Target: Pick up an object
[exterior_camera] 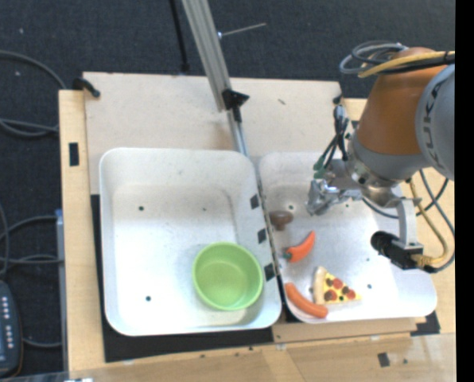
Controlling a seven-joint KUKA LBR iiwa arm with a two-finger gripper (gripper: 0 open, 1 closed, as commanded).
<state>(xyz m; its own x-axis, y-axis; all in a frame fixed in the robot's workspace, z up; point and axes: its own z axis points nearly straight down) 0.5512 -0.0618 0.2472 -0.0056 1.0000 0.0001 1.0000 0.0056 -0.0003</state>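
camera view | end effector [320, 198] over right bin [396, 297] | grip state: cannot tell | orange pepper [301, 247] lies just below

1. A green bowl [227, 274] sits upright at about 5 o'clock in the left bin.
2. A small brown lump [281, 220] lies at 9 o'clock in the right bin.
3. An orange chili pepper [301, 246] lies tilted just below the lump.
4. A toy pizza slice [333, 287] lies flat at 6 o'clock.
5. An orange sausage [305, 301] lies touching the slice, at its 8 o'clock.

No readable text or labels anywhere.
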